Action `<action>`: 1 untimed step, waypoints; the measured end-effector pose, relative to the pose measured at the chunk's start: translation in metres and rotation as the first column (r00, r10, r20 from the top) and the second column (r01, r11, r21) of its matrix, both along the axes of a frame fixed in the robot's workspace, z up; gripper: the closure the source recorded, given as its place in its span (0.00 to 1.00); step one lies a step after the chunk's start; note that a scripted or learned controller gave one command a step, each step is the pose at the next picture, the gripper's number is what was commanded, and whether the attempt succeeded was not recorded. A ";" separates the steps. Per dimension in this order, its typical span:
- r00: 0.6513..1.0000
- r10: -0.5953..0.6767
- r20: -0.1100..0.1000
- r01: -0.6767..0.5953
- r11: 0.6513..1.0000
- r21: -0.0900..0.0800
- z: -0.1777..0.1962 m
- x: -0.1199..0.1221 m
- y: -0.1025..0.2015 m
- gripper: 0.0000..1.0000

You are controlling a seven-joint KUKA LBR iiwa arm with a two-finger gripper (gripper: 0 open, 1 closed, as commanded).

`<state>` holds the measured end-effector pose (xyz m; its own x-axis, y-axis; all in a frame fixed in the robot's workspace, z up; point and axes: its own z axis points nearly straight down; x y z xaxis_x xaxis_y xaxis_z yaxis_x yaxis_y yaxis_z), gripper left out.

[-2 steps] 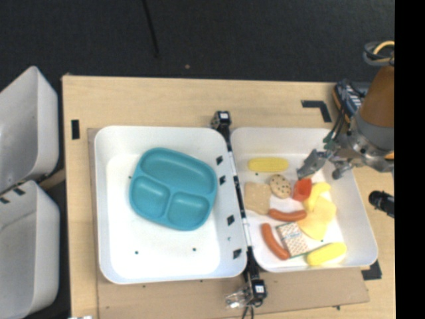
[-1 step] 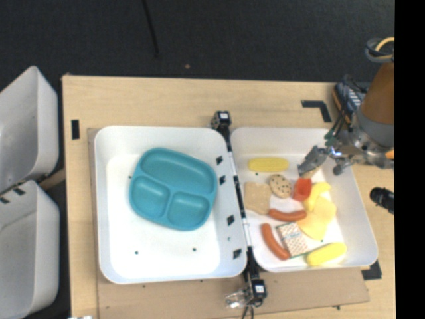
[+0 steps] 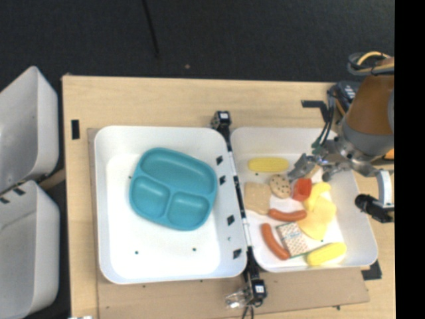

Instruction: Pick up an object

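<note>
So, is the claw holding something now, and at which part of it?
It cannot be told. The claw hangs just above the small red cup and the cookie in the right bin.

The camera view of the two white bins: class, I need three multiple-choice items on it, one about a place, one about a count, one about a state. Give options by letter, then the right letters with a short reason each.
1. Where does the blue divided plate lie?
A. in the left bin
B. in the right bin
C. on the bare bench

2. How many sausages lie in the right bin?
A. none
B. two
C. five

3. How does the blue divided plate lie?
A. flipped face down
B. standing on its edge
C. flat, compartments facing up

Answers: 1 A, the plate sits alone inside the left bin. 2 B, one sausage lies below the cookie and another sausage lies beside the small printed box. 3 C, its three hollows are open to the camera.
</note>
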<state>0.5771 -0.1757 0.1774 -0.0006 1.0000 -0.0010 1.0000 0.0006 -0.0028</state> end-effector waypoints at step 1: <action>1.000 -0.003 0.000 0.003 1.000 0.000 -0.043 0.003 -0.004 0.00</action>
